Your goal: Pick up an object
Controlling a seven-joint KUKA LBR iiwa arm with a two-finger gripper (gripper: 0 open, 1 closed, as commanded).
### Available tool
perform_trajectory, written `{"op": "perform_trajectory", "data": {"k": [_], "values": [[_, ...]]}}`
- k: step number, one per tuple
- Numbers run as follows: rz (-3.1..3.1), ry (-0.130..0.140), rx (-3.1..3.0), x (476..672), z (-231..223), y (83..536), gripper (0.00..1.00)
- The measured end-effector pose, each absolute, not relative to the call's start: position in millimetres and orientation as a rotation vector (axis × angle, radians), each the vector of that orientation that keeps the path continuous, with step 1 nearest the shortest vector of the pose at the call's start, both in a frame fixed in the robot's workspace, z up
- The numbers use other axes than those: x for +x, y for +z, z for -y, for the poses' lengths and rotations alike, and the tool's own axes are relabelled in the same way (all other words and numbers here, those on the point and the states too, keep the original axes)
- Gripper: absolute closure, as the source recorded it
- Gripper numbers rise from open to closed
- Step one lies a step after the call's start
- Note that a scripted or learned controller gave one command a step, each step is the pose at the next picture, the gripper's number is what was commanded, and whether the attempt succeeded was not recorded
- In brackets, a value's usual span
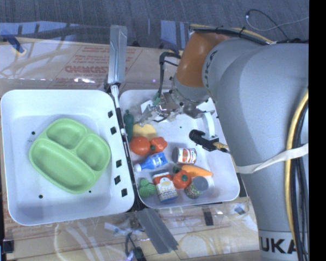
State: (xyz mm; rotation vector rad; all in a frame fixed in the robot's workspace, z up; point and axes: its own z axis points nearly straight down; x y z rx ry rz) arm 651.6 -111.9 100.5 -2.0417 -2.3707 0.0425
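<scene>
Your objects lie in the right bin (221,159). A yellow fruit (144,130) sits toward its far left corner, with a tomato (140,145) and a red pepper (158,143) side by side just in front of it. Nearer you come a blue bottle (154,161), a can (185,155), a carrot (196,171) and a carton (164,187). The gripper (153,109) hangs just beyond the yellow fruit; you cannot tell whether it is open or closed. The left bin (22,192) holds a green plate (70,154).
</scene>
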Motion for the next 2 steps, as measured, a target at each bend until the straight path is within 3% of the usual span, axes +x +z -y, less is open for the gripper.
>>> {"op": "perform_trajectory", "data": {"k": [1, 2], "values": [[2.371, 0.06, -2.04, 650.8, 117.7, 113.3, 1.0], [2.169, 0.003, -2.271, 657.4, 46.2, 220.6, 1.0]]}}
